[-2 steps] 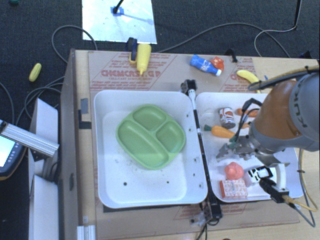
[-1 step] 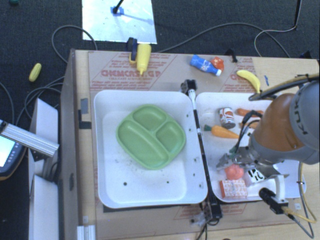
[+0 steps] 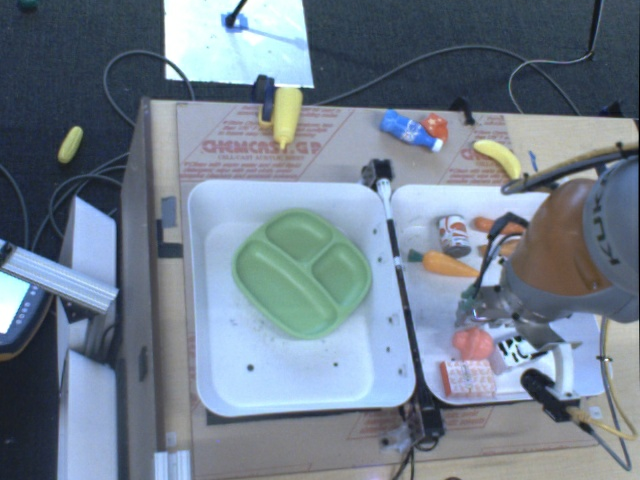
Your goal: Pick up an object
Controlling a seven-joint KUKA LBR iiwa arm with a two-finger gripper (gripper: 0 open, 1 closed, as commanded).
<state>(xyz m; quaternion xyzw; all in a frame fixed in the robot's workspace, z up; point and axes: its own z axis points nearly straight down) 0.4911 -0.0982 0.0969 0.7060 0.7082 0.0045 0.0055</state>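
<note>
My gripper (image 3: 478,311) hangs low over the right bin (image 3: 425,298), below the arm's orange band (image 3: 560,248). Directly under it, toward the bin's front, lies a red rounded object (image 3: 473,344). Touching or very close in front of that is a red-and-white box (image 3: 467,377). A black-and-white item (image 3: 516,350) lies just right of the red object. Farther back in the same bin are a carrot (image 3: 448,263), a small can (image 3: 453,233) and an orange piece (image 3: 484,225), partly hidden by the arm.
The left bin (image 3: 230,368) holds a green divided plate (image 3: 302,273). On the cardboard behind the bins lie a yellow bottle (image 3: 285,114), a blue bottle (image 3: 410,129) and a banana (image 3: 497,157). A divider rail (image 3: 398,268) separates the bins.
</note>
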